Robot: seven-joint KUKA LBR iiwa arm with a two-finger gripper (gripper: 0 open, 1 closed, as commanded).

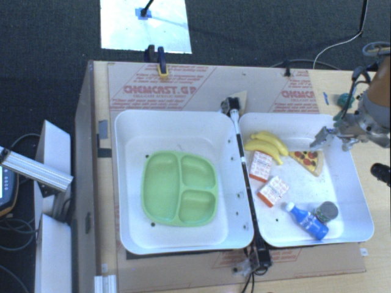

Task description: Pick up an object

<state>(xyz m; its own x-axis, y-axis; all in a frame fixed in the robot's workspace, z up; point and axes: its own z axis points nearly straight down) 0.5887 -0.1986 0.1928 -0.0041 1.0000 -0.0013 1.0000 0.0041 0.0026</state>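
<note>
Orange-crusted pizza slice (307, 160) lies in the right bin (357, 191), just below and left of your gripper (327, 137). I cannot tell whether its fingers stand apart or together. Bananas (269, 144) lie further left. Judged risk: the flat slice offers little edge, so fingers may skid off it.

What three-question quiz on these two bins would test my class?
1. True or false: the green tray lies in the left bin.
2. Which item lies nearest the gripper: A bottle, B pizza slice, C bananas?
3. Fill in: the bottle is coloured ____.

Key: 1 true; 2 B; 3 blue.
</note>
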